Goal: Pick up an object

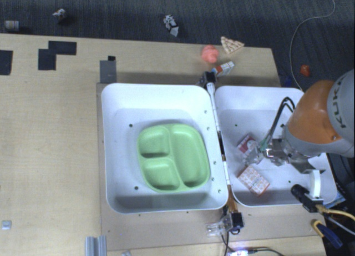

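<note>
**Arm low over the right bin, two small packets beneath it**

From where I stand, the grey arm with its orange band (313, 119) reaches in from the right and hangs over the right-hand shallow white bin (236, 96). Its pincer (265, 150) sits low above the bin floor, but the wrist and cables crowd it, and I cannot tell whether it is released or clenched. Nothing shows gripped in it.

Two candidates lie in that bin. A small red-and-white wrapped packet (246, 143) rests just to the left of the pincer, close to touching it. A flat pink-and-white checked packet (254, 179) lies nearer the front wall, slightly tilted, apart from the first. Either would do for the task, and the red-and-white one looks the nearer target.

Both seem light and thin, probably soft wrappers that crumple rather than resist. I would guess they slide easily on the smooth plastic floor, so a glancing touch could push one away instead of catching it. The sensible hold is across the narrow width, coming straight down with the pincer astride the packet's middle, not at a corner where the wrapper would fold out.

The left-hand white bin (111, 138) holds a pale green divided plastic tray (173, 157), lying flat, well apart from the arm. Small odds and ends, a pink ball (209, 54) among them, sit on the tan desk (50, 155) beyond the bins.
</note>
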Robot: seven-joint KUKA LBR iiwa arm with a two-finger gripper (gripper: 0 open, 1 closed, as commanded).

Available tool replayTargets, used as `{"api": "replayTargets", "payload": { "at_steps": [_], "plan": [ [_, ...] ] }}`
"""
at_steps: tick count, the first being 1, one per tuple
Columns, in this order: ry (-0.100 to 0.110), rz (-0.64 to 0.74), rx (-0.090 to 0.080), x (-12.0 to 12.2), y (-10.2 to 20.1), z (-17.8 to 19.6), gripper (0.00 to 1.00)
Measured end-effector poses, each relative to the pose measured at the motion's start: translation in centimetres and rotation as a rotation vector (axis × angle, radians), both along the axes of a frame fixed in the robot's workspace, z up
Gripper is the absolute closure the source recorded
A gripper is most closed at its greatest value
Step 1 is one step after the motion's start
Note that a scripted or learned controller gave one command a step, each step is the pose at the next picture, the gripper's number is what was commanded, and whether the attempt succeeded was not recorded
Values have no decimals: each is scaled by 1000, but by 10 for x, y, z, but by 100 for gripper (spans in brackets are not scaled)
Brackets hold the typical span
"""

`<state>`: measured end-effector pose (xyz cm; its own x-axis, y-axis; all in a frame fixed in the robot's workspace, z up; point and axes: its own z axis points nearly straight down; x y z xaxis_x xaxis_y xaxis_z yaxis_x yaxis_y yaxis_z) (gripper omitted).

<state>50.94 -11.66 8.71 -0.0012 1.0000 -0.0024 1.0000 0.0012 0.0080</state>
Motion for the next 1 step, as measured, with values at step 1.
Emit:
{"api": "replayTargets", "payload": {
  "at_steps": [1],
  "plan": [
    [-7,1,-1,3,1,11,100]
  ]
}}
